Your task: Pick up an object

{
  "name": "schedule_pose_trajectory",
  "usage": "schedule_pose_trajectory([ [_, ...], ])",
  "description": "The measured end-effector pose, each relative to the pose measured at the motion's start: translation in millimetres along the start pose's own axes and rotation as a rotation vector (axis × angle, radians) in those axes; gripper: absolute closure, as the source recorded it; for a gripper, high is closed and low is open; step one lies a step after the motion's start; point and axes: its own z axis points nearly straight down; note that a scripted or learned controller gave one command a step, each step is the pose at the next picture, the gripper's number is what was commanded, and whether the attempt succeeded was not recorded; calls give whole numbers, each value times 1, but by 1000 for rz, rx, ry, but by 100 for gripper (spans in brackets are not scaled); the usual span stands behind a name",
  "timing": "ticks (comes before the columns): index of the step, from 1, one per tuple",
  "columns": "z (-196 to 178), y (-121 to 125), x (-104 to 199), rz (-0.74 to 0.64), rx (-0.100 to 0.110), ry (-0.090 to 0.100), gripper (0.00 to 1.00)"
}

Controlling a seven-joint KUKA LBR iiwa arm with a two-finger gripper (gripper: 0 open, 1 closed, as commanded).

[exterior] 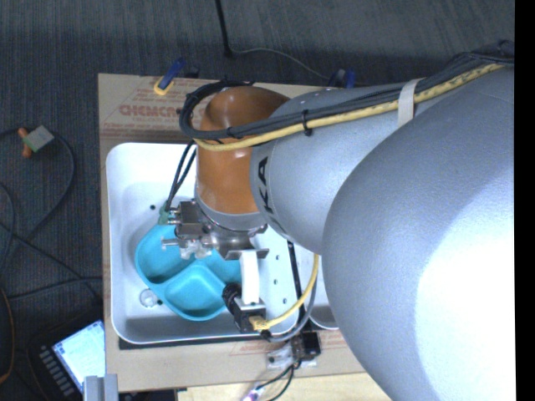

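Observation:
My gripper (197,246) reaches down into the left white bin (121,224), its metal base just below the orange wrist band (227,161). Right under it lie light blue plastic objects: a rounded piece (157,256) and a bowl-like piece (194,296) overlapping it toward the bin's near wall. The gripper sits over the seam between the two, and the wrist hides where it meets them. A small clear object (148,297) rests on the bin floor to the left of the blue bowl-like piece.
The grey arm (401,224) covers the right bin, of which a sliver (322,316) shows. A white bracket with a black end (248,284) hangs beside the gripper. Cables (180,174) run down the wrist. Both bins rest on cardboard (138,107) holding a blue clamp (170,74).

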Motion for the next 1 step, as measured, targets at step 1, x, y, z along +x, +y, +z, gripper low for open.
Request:
schedule_pose_trajectory([
  [1, 37, 75, 17, 1, 1, -3, 100],
])
